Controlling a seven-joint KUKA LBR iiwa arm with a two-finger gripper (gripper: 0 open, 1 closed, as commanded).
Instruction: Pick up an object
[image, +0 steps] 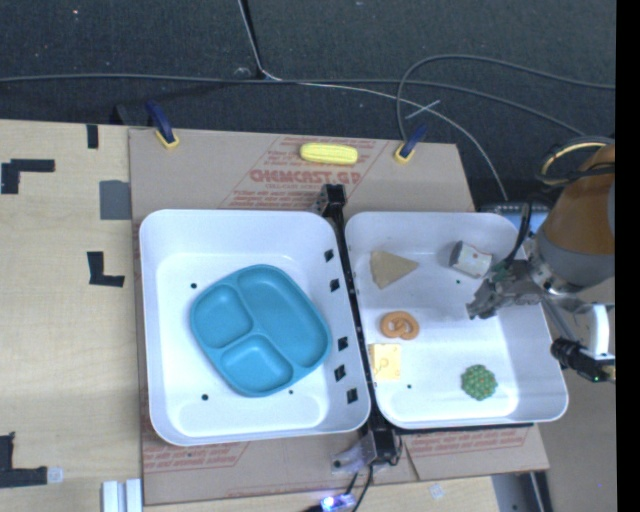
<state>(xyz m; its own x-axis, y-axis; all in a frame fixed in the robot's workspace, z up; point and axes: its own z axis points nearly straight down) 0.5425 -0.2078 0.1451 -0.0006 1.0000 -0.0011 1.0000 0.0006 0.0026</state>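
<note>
Nearest us in the right bin we see a green ball, then a pretzel. Beyond them the arm reaches in low from the right, its gripper above bare floor; we cannot tell its opening.

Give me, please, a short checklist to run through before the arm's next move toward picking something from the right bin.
1. Claw over the right bin: ok.
2. Claw empty: cannot tell.
3. Target near claw: grey-white block just up-left: ok.
4. Block free of neighbours: tan wedge well apart: ok.
5. Other items clear of the path: pretzel, yellow card, green ball: ok.
6. Blue tray sits in the left bin, out of the way: ok.
</note>
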